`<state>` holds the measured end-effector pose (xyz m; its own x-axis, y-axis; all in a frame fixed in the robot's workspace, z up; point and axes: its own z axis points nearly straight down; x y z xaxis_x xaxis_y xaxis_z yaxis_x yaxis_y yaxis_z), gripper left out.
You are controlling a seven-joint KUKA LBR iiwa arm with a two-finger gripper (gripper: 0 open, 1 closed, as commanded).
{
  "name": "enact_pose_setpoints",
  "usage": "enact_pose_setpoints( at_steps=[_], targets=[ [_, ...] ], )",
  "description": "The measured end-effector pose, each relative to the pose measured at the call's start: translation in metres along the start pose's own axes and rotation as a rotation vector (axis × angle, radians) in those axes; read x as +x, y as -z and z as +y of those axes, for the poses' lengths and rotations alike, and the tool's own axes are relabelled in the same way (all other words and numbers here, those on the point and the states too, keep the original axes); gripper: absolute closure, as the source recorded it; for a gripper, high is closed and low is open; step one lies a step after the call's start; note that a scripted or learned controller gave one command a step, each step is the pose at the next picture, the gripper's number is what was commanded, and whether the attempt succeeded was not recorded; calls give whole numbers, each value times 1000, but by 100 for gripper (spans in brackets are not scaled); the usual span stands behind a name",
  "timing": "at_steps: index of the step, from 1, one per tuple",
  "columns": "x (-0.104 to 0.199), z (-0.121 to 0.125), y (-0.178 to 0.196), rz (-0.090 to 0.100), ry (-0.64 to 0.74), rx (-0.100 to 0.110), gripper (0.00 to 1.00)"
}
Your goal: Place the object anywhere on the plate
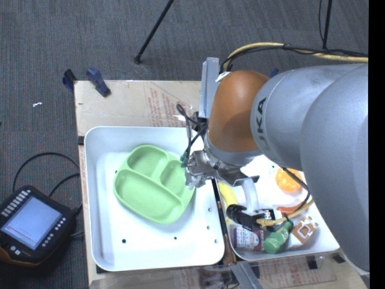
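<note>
Two bins — arm (289, 137) overhangs right bin's (319, 242) clutter, beside plate (153, 184).

2 shallow white bins on the worktop (138, 101): left bin (96, 221), right bin (325, 238). 1 green plate (150, 185) in the left bin, w/ 3 compartments. Right bin has a jumble, approx count: 1 orange fruit (287, 182), 1 yellow banana-like item (231, 196), 1 white cup (250, 192), 1 green bottle-like item (277, 241), 1 red-labelled pack (246, 238), 1 small brown-white box (305, 230); more may be hidden under the arm. 1 arm (313, 137). 2 blue clamps (96, 82) at the worktop's far left corner. 1 handheld control pad (30, 224) on the floor.
</note>
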<state>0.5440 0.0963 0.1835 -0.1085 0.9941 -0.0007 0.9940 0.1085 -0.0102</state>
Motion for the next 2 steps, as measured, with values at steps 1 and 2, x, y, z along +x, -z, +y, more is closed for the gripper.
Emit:
enact_pose_setpoints(
  at_steps=[1,2],
  targets=[
    [88,-18,14,-1,45,-2,100],
    [22,35,2,-1,178,-3,100]
  ],
)
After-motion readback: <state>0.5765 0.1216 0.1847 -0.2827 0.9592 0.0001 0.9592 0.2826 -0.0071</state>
